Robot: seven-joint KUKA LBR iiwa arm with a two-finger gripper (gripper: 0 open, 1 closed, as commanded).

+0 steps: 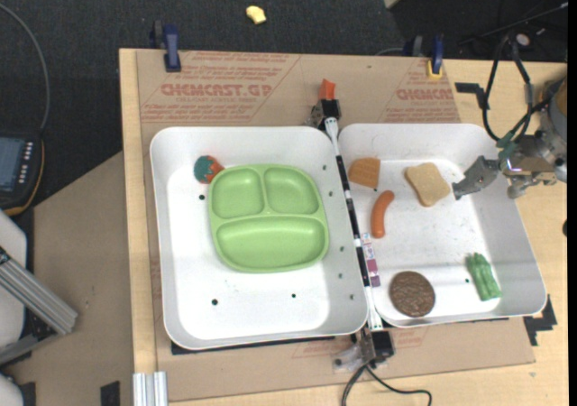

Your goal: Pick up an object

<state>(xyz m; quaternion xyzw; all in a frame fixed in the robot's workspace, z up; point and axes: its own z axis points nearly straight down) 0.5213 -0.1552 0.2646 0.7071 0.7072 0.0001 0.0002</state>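
Note:
The right bin [505,242] holds a tan toast slice [427,184], an orange-brown bread piece [365,171], a red sausage [382,213], a round brown patty [412,293] and a green vegetable piece [483,276]. My gripper [472,179] reaches in from the right over the bin's upper right part. It sits just right of the toast slice, and I see nothing held in it. In the left bin [180,242] lie a green divided plate [268,217] and a small red and teal ball [207,169].
A black divider rail [347,206] runs between the two bins. Blue clamps [169,45] [436,54] hold the cardboard base at the back edge. Cables [494,93] hang near the arm at the upper right.

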